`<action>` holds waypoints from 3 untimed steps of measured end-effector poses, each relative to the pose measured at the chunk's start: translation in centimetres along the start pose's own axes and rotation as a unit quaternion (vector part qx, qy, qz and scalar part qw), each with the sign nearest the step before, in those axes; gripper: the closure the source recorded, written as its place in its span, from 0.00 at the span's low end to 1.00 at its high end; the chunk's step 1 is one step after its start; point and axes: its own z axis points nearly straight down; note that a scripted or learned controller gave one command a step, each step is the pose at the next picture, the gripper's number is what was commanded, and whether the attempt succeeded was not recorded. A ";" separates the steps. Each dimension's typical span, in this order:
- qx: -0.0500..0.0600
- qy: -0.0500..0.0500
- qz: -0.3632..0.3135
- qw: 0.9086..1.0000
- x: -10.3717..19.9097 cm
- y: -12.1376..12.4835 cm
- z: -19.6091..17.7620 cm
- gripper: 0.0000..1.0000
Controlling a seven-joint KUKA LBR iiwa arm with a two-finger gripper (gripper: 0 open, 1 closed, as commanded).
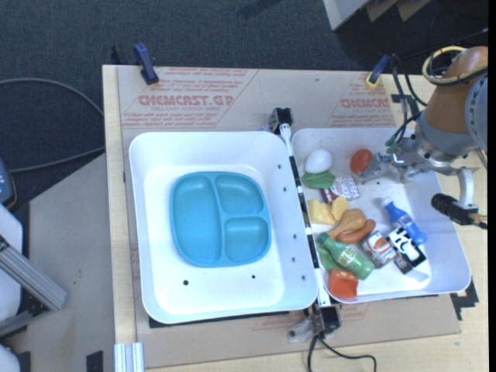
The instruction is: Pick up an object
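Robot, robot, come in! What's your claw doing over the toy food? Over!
Gripper low in right bin, beside red tomato. Nothing seen held. Toys crowded: white egg, blue bottle.

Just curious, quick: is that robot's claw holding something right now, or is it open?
Gripper: cannot be told; it sits beside the small red round toy.

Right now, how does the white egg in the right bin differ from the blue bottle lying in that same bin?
The white egg is round and plain white; the blue bottle is long, slim and bright blue with a white cap. The egg sits near the bin's far left corner beside a green piece, while the bottle lies on its side toward the middle right, slanting across the floor. Both rest in the right bin, and neither is in the gripper.
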 end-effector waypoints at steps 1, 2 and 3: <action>0.000 0.000 0.001 1.000 3.4 -8.8 0.0 0.00; -0.001 -0.001 0.001 1.000 5.3 -11.6 0.0 0.00; -0.001 -0.001 0.000 1.000 6.8 -2.9 0.0 0.00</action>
